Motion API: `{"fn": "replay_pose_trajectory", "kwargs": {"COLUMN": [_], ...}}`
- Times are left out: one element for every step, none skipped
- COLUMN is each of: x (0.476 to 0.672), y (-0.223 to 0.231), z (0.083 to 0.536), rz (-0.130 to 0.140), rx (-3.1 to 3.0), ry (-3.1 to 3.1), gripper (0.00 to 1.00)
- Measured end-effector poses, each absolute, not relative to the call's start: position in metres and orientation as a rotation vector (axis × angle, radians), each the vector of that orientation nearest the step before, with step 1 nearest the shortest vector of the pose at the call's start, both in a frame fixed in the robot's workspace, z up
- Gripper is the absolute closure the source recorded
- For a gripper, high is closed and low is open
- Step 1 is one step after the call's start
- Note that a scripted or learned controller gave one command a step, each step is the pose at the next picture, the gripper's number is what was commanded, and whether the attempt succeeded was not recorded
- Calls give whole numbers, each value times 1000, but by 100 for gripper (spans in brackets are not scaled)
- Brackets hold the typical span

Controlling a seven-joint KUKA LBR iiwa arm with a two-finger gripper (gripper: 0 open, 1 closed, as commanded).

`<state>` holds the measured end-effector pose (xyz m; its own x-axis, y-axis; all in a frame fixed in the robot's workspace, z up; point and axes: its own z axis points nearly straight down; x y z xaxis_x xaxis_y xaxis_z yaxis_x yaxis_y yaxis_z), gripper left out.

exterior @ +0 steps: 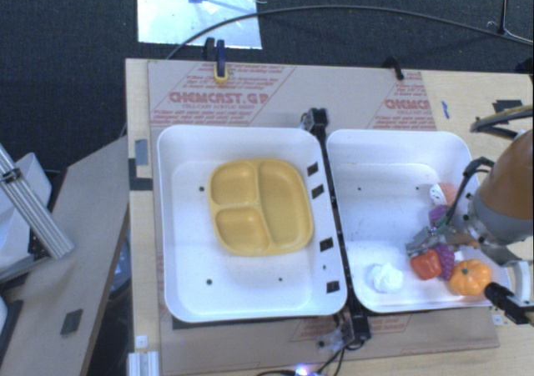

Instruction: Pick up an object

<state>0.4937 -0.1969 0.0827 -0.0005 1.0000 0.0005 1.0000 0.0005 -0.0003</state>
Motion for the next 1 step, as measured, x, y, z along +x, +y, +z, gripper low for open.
{"fn": "replay_pose_trajectory", "kwargs": {"x": [495], "y": [-197], "z": [95], "rz": [-3], "rx": [-2224], "ry": [-2224], "gripper": [100]}}
